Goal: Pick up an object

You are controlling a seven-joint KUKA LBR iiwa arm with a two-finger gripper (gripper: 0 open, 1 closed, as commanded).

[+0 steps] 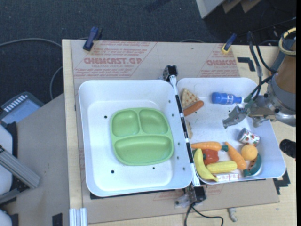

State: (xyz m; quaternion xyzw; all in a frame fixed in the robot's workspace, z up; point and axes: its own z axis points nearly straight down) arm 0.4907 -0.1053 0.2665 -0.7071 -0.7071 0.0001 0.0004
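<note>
My gripper (243, 118) hangs over the right bin (269, 126), near its right side, with the fingers spread open and nothing between them. Just below it lies a small white and red can (248, 138). A blue bottle (225, 98) lies up and to the left of the gripper. Along the bin's front sit an orange ball (249, 152), two carrots (206, 146) (235, 156), a banana (200, 164), a corn cob (221, 167) and a green piece (256, 166). A waffle (189, 97) and a sausage (193, 108) lie at the bin's left wall.
The left bin (94, 107) holds a green divided plate (141, 136). A black clamp (170, 72) sits where the bins meet at the back. Blue clips (91, 38) (229, 43) hold the cardboard base. Bare bin floor lies left of the gripper.
</note>
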